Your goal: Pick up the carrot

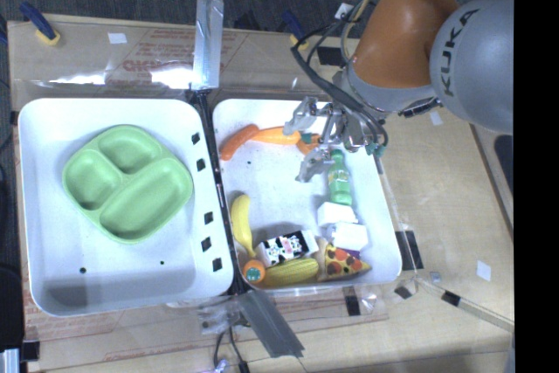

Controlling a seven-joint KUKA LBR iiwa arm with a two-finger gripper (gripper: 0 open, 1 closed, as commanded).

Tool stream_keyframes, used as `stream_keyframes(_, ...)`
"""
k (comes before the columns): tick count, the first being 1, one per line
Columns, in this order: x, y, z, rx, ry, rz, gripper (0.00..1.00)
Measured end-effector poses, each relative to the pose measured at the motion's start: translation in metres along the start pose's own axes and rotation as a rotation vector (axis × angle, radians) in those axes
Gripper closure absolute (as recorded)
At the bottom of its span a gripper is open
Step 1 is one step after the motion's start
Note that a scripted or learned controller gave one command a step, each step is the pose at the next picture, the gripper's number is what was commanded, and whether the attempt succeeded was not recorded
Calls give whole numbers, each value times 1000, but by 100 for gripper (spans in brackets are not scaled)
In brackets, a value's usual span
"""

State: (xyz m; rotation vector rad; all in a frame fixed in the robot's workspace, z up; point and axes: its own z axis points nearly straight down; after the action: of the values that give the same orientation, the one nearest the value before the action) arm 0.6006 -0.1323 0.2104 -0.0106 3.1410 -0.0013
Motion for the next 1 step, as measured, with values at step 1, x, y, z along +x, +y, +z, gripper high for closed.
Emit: stream_keyframes(1,-36,-38,104,-1,-7,213,0)
